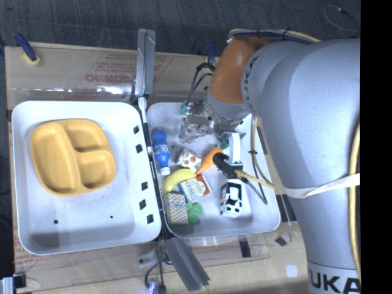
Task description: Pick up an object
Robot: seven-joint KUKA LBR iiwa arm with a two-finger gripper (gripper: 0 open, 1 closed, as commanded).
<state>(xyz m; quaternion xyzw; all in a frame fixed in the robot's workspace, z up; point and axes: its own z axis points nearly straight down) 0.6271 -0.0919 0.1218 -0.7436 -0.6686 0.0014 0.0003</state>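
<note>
Nearest me, just this side of the banana (178, 178), a woven pouch (175, 208) lay against a green knobbly toy (194, 211) at the close end of the right bin (214, 224). Off to the banana's right, apart from it, sat a cow-patterned box (232, 199), and a printed packet (195, 188) touched the banana's right side. Well to the banana's left, a yellow divided tray (72, 157) filled much of the left bin (73, 225). Just beyond the banana stood a small carton (190, 160), with a carrot (209, 159) on its right. A blue bottle (160, 147) lay beyond the banana and a little left, along the bin wall. Farther off again, the gripper (195, 127) hung low over the far half of that bin, nearest the small carton. I could not tell whether it was open or closed, and I saw nothing in it.

The small carton looked the likeliest pick to me: light, fairly stiff, with flat sides to pinch across its narrow width, though crowded by the carrot. The bottle I judged smooth and round, apt to roll unless taken across its middle
</note>
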